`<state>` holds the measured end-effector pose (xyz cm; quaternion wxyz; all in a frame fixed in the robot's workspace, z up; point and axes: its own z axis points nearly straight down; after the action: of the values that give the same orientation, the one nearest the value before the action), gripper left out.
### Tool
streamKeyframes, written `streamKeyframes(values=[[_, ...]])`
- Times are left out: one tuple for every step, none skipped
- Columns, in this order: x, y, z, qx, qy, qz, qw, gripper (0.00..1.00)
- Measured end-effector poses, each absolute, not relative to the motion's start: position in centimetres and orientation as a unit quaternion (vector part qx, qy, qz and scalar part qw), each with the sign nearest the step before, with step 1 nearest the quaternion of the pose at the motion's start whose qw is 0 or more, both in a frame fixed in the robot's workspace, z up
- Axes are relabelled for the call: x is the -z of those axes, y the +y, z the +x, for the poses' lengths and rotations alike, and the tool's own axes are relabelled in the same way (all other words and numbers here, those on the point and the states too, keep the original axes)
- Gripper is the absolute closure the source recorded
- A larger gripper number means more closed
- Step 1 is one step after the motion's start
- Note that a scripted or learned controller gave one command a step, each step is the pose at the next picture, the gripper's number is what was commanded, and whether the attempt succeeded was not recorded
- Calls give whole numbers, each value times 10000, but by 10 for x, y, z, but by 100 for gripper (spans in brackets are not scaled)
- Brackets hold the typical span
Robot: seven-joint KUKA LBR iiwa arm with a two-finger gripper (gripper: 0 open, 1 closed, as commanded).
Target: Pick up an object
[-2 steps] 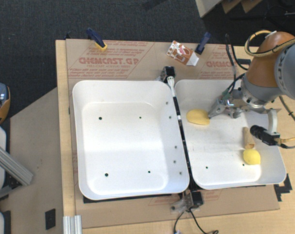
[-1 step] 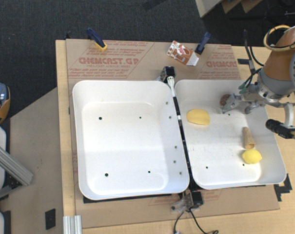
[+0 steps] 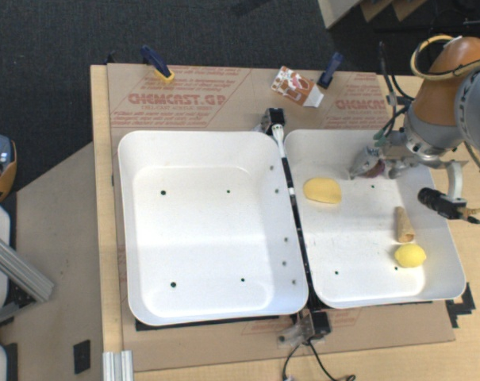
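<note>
Three objects lie in the right bin (image 3: 359, 280). A pale yellow oval piece (image 3: 322, 190) rests near the bin's left wall. A tan stick-like piece (image 3: 404, 224) lies toward the right side, and a yellow lemon-shaped piece (image 3: 410, 255) sits just below it. My gripper (image 3: 369, 165) hangs low over the back of the right bin, up and to the right of the oval piece, and it looks apart from it. Nothing shows in its grasp. The grey arm with its orange band (image 3: 454, 62) reaches in from the upper right.
The left bin (image 3: 192, 236) lies beside the right one on a cardboard sheet (image 3: 192, 98). Blue clamps (image 3: 156, 62) (image 3: 331, 68) and a red-and-white packet (image 3: 297, 86) sit along the board's back edge. A black fitting (image 3: 442, 203) juts out at the right bin's edge.
</note>
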<state>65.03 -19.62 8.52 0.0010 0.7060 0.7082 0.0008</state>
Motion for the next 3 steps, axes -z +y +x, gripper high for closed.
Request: streamKeyframes(values=[[-96,-198,650,-9,7076,7066,25,100],[-155,-135,668,-19,7089,7053,27,100],[-187,-61,563,3,7089,7053,-38,100]])
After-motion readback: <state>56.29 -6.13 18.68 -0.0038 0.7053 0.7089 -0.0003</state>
